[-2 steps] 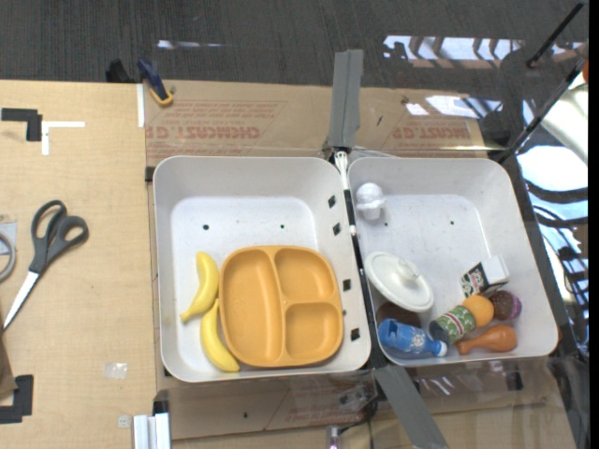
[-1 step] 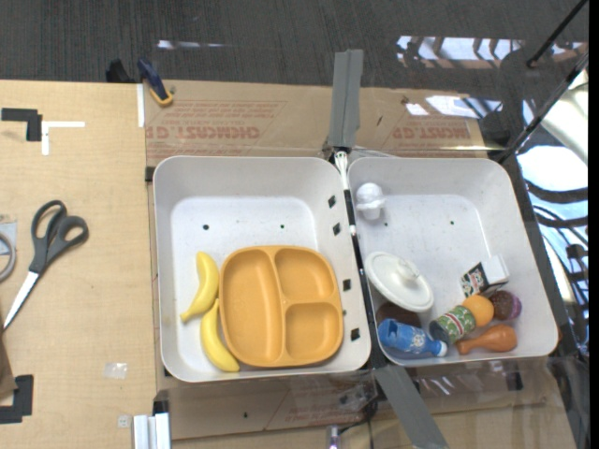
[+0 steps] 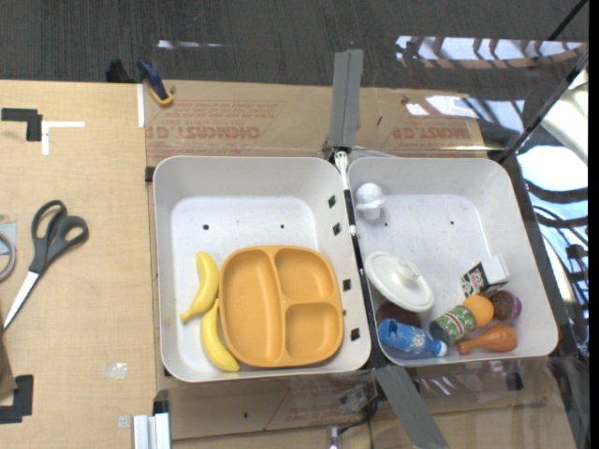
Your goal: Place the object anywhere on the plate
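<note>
An orange plate (image 3: 245, 307) with three compartments lies in the front half of the left bin (image 3: 243, 199), and nothing rests on it. Two yellow bananas (image 3: 201, 286) lie against its left rim, end to end. The right bin (image 3: 440, 204) holds a white lidded dish (image 3: 401, 279), a small white piece (image 3: 369, 199), a blue bottle (image 3: 409, 340), a green can (image 3: 454, 324), an orange ball (image 3: 477, 309), a dark plum (image 3: 505, 304), an orange drumstick-shaped toy (image 3: 489, 340) and a small box (image 3: 485, 274).
Scissors (image 3: 47, 241) lie on the wooden bench left of the bins. A blue and yellow clamp (image 3: 154, 80) sits on the cardboard behind the left bin. A grey bar (image 3: 344, 101) stands behind the seam between the bins.
</note>
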Controlling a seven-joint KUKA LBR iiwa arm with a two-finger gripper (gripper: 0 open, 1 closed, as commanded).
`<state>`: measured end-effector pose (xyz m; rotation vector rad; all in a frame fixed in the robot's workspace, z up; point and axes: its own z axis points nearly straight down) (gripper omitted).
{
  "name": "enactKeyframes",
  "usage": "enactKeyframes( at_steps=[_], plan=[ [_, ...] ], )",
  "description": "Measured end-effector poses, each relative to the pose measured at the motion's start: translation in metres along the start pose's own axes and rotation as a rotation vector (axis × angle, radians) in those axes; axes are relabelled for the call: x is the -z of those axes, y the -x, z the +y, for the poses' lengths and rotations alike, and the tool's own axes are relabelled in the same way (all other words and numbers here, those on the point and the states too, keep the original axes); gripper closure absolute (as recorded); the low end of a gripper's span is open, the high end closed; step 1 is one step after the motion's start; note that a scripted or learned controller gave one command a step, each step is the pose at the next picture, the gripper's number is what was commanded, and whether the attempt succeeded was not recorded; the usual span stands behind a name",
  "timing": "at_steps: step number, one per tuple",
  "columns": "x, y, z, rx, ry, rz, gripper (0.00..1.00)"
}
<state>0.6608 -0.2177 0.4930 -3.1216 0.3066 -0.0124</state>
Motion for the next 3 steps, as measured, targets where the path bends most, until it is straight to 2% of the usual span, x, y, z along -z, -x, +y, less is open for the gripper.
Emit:
enactKeyframes(
  at_steps=[3],
  plan=[
    [-0.0003,0.0,0.0003,-0.001,0.0,-0.001,1.0]
  ],
)
